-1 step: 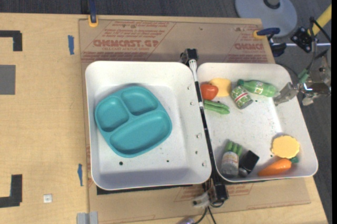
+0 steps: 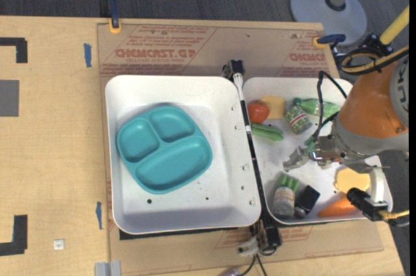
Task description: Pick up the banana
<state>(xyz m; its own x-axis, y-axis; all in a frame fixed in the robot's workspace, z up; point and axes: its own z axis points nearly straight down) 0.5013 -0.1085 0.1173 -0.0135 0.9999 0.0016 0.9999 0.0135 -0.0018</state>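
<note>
A smooth teal plastic plate (image 2: 165,149) with three hollows lies in the left bin (image 2: 130,89). In the right bin (image 2: 273,87), the gripper (image 2: 300,158) reaches toward nine o'clock, its metal fingers slightly apart, holding nothing. The yellow banana (image 2: 355,178) lies just at its four o'clock, partly under the arm (image 2: 374,109).

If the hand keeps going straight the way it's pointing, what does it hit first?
The hand points toward the view's left and slightly down. First in that line looks like bare floor of the right bin, then the bin's left wall. The green bottle lies just below that path, though depth is unclear.
</note>
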